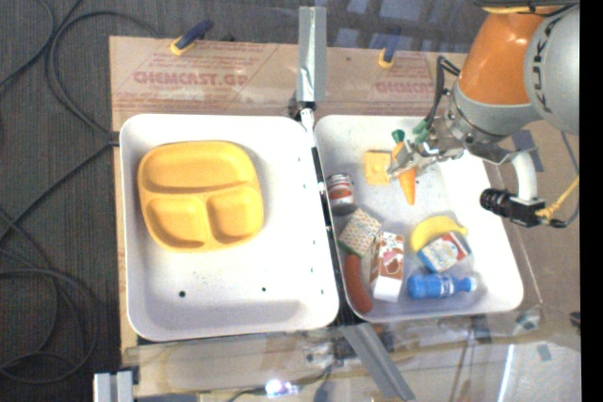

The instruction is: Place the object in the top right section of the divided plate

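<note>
My gripper (pixel 412 157) sits over the right bin (pixel 504 282), pinching the carrot (pixel 407 181), which hangs point-down, long axis near vertical. The plate (pixel 200 193) lies well to the left in the other bin; its top right section is my target.

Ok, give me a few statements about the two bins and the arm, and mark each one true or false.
1. The yellow divided plate lies in the left bin. True.
2. The carrot already lies on the plate. False: it is over the right bin, at the gripper.
3. The banana is in the right bin. True.
4. The blue bottle stands upright in the left bin. False: it lies on its side in the right bin.
5. The plate holds several food items. False: its sections are bare.
</note>
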You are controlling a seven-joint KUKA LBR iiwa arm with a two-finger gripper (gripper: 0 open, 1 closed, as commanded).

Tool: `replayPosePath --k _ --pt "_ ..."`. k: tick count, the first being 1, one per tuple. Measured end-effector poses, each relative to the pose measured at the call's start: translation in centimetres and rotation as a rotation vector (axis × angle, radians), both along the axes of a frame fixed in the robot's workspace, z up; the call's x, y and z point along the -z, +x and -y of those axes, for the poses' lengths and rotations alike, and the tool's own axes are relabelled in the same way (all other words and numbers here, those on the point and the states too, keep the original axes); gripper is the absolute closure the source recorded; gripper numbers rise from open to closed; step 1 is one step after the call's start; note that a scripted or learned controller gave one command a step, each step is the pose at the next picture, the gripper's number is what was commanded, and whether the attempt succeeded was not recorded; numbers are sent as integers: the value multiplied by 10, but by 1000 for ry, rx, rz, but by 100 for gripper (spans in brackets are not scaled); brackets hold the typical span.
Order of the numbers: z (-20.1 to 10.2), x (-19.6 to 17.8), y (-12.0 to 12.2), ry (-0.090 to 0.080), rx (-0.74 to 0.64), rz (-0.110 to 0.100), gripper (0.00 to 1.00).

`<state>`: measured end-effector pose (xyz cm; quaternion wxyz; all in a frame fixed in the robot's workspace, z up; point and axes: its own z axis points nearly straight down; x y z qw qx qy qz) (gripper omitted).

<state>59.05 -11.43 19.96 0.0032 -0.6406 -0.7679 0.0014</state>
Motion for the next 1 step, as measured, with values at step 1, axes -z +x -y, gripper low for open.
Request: replayPosePath --k 1 --pt "-98 -10 5 -3 74 -1 100"
